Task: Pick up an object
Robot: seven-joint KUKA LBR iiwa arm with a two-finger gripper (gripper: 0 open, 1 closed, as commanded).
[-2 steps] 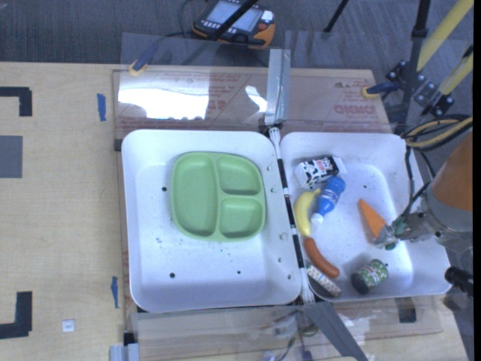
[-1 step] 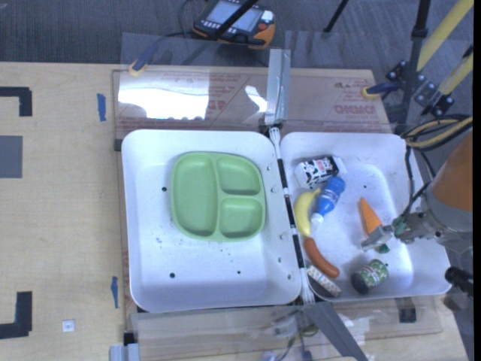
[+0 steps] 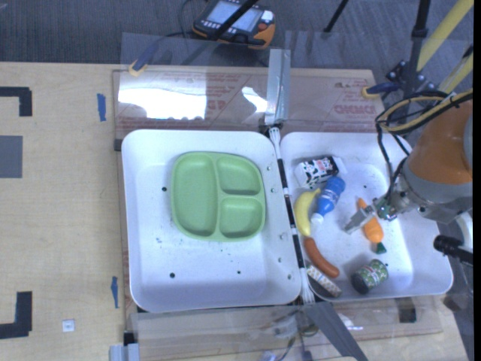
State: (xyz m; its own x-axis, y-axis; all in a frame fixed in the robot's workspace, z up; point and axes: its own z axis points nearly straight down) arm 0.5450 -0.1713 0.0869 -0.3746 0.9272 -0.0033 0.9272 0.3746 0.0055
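White plastic walls of the right bin (image 3: 428, 273) surround the gripper (image 3: 359, 219), whose fingers are spread with nothing between them. Just right of it, almost touching, the orange carrot (image 3: 373, 230) lies, long axis running away and down-right.

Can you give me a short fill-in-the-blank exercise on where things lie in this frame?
1. The green divided plate lies in the ____ bin.
2. The banana lies beside a bottle of ____ colour.
3. The gripper hovers right by the ____ carrot.
4. The green can lies in the ____ bin.

Missing words: left; blue; orange; right
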